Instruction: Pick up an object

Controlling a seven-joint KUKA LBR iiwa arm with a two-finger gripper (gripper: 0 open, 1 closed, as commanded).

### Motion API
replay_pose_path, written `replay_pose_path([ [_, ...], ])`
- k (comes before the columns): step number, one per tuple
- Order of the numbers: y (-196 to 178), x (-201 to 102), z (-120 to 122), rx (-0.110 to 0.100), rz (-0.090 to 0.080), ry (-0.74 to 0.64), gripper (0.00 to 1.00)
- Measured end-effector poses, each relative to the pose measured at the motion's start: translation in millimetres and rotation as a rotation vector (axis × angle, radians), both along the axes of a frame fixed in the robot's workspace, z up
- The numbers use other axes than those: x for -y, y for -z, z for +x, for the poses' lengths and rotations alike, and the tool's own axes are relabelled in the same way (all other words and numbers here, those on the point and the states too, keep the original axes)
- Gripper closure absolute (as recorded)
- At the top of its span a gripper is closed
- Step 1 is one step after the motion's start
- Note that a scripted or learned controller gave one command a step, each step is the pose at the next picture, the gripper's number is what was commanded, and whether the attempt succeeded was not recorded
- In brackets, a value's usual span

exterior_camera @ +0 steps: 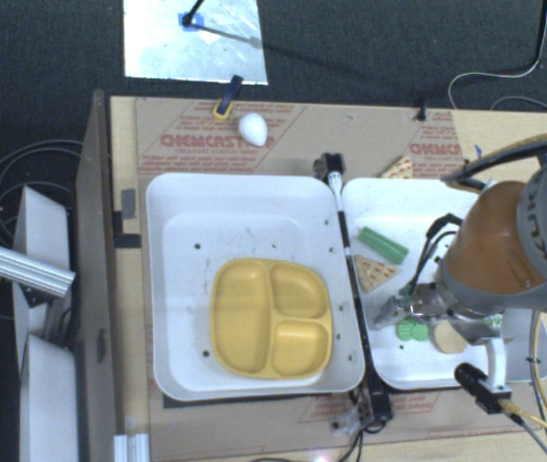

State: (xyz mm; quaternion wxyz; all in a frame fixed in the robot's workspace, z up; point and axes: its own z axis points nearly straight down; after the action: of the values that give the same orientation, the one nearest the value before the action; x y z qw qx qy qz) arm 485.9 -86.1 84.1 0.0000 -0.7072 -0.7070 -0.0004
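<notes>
Reaching in from the right of the frame, the arm (505, 248) hangs low over the right bin (418, 195), so we read this as the descent stage of a pick. The pincer (410, 308) sits at lower centre-right, just above a small green round piece (410, 331). Whether it is wide or narrow we cannot tell, the wrist and cables hide that part. Nothing is visibly gripped.

Likely target, we judge: that green round piece, since the pincer is nearest it. Other candidates in the same bin: a green block (382, 243) toward the bin's upper left, a waffle-patterned wedge (374, 273) just below it, and a pale tan piece (447, 337) to the right of the green round one, partly under the arm. These cluster near the divider between the bins, which leaves little side room for a grasp.

The left bin (182, 210) holds a yellow divided plate (272, 318), lying flat at centre, well apart from the arm, so probably not the goal now.

Outside the bins, on the bench (351, 128) at the upper centre, a white egg (252, 128) lies loose by a small blue-and-yellow thing (226, 99); out of play, we guess.
</notes>
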Motion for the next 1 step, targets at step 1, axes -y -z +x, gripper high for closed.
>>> replay_pose_path([
  [1,-0.6,59.6,0.8,0.002,-0.003,0.003,0.00],
])
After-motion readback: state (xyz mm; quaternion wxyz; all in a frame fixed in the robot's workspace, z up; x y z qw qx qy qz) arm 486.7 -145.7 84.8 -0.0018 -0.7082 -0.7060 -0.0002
